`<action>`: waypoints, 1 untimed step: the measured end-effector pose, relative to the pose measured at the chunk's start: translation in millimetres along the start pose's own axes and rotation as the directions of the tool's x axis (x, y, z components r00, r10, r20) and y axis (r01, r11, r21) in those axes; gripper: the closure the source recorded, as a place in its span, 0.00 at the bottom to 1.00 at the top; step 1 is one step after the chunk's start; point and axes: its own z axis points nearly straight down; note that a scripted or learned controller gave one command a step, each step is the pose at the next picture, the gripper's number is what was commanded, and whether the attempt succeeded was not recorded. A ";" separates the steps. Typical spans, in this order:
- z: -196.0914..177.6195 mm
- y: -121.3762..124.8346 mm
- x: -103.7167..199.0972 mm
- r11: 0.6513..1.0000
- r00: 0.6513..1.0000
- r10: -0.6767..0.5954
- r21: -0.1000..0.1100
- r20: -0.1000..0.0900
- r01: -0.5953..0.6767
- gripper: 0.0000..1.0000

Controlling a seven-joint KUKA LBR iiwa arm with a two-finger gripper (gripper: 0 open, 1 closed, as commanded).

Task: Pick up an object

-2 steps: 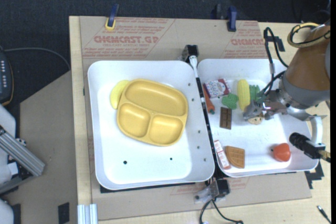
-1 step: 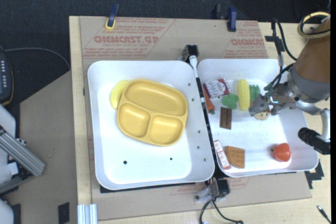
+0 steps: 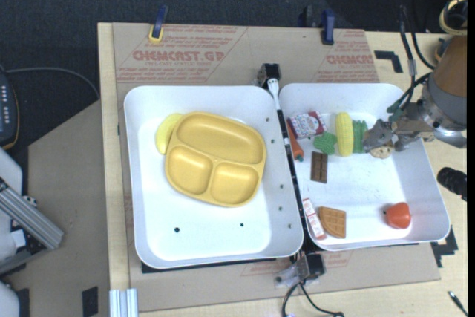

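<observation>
The end effector [image 3: 383, 137] is seen low over the right bin [image 3: 371, 230]; whether it is released or clenched cannot be told. A yellow corn cob [image 3: 344, 134], long axis running near to far, lies just beside it, toward the left bin [image 3: 215, 234].

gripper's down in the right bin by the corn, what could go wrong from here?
1. The gripper sits at the edge of a tight cluster: corn cob, green piece and green leafy toy touch or nearly touch, so it may catch two or just shove them.
2. It is close to the right bin far wall; a pushed item could jam there.
</observation>
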 end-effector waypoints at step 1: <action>-0.5 51.6 32.9 1.000 1.000 -0.003 0.001 -0.001 0.003 1.00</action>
